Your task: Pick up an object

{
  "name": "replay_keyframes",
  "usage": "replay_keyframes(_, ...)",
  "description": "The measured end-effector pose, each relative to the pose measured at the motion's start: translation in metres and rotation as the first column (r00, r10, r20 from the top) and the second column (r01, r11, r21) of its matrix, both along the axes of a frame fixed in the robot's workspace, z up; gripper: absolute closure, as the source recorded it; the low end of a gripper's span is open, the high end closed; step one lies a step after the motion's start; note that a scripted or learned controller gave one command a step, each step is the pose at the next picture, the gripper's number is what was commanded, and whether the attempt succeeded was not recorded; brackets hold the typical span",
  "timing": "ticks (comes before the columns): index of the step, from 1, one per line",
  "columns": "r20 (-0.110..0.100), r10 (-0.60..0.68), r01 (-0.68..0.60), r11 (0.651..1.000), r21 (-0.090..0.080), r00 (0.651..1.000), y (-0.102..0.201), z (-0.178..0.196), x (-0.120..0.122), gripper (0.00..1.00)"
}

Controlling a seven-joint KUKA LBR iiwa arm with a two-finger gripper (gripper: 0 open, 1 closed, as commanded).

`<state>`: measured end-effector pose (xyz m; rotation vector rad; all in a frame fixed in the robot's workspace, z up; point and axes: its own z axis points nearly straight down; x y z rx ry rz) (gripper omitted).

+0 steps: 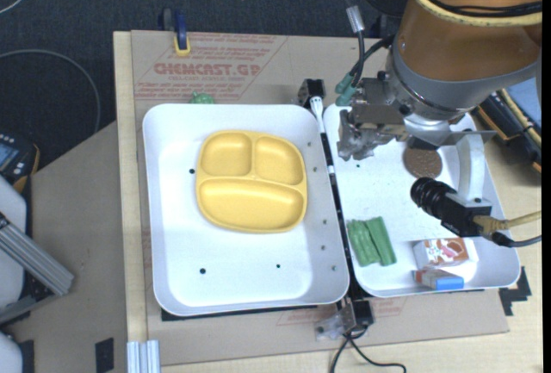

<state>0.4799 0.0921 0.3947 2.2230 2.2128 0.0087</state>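
Arm's coming in from the right, big orange band up top with the grey wrist under it. The gripper (360,147) points straight down, too cluttered to read.

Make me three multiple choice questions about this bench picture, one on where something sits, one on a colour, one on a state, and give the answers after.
1. Where does the yellow divided plate lie?
A. in the left bin
B. in the right bin
C. on the cardboard behind the bins

2. What colour is the foam block near the right bin's front?
A. red
B. green
C. blue

3. How does the gripper stand?
A. resting on the yellow plate
C. outside both bins
B. over the right bin's back left part

Answers: 1 A, the plate fills the left bin's middle. 2 B, the block is plainly green. 3 B, the gripper hangs over the right bin near the divider.
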Motion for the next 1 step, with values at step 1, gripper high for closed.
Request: replay_keyframes(1,-0.003,0.006,-0.006,1.0,0.0,1.0,0.0126,0.0142,-0.0003,1.0)
